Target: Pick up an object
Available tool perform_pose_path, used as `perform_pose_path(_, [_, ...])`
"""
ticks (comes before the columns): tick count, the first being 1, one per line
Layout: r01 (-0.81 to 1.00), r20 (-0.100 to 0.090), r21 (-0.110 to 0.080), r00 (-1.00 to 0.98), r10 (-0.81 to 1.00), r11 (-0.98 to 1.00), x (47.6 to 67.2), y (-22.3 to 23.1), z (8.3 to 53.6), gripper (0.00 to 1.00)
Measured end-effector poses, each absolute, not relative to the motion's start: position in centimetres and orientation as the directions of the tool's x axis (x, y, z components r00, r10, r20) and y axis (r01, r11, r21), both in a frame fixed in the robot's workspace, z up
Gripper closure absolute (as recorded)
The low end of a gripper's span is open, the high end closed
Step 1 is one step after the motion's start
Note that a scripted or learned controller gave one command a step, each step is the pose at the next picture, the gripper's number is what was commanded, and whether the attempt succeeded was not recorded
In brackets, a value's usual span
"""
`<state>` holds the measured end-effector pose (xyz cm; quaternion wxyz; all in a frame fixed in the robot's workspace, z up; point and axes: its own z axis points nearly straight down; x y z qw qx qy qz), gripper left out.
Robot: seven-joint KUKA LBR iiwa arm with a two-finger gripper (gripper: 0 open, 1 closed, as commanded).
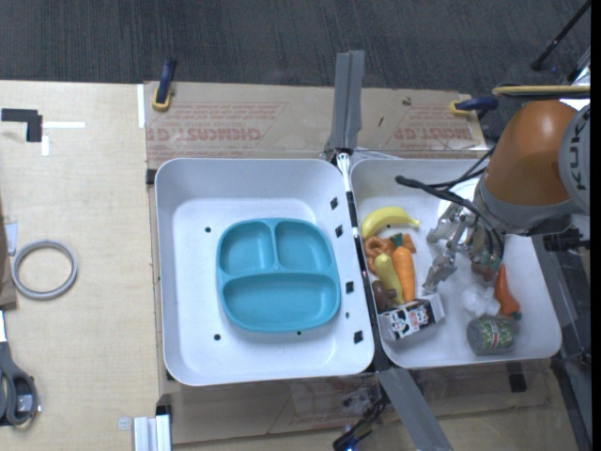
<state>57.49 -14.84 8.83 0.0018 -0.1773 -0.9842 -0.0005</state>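
One carrot (404, 271) beside pincer (449, 252)

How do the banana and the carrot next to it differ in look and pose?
The banana is yellow and curved; the carrot is orange, straight and tapered, with a green tip. The banana lies crosswise near the top of the pile, while the carrot runs lengthwise just below it. Both are toy foods lying in the right bin, close to its left wall.
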Motion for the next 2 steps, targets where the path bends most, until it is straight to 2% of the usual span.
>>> perform_pose_path(1, [0.589, 0.003, -0.004, -0.808, 0.589, 0.808, 52.8, -10.1, 8.8, 0.00])
perform_pose_path(2, [0.607, -0.003, -0.007, -0.795, 0.607, 0.795, 54.7, -9.9, 8.9, 0.00])
